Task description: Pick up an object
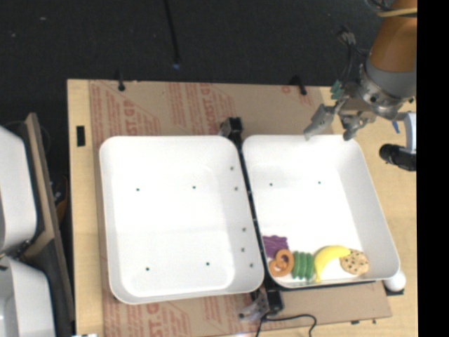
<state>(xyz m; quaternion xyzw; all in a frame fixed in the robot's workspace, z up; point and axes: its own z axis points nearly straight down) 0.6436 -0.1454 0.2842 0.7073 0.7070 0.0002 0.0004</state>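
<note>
Bench (pixel 175 107) runs across the view, wood with red print, carrying two shallow white bins side by side. Left bin (pixel 119 258) sits toward the bench's left side, its right rim touching the right bin's left rim along a dark seam with a black clip at the far end. Right bin (pixel 309 188) takes the bench's right side; its contents are all crowded along the near edge, toward the near right corner. Arm (pixel 393 48), grey with an orange band, enters at the upper right and hangs above the far right corner of the right bin. Gripper (pixel 330 126) hangs over that bin's far rim, two fingers spread apart, nothing between them. Contents of the right bin, along the near wall: yellow banana (pixel 331 256), curved, just left of a brown cookie (pixel 354 262) with dark chips; green ridged piece (pixel 304 265) left of the banana, touching it; purple piece (pixel 275 243) farther left, with an orange pretzel-like ring (pixel 281 263) just in front of it. All of these lie well apart from the gripper, at the opposite end of the bin.
</note>
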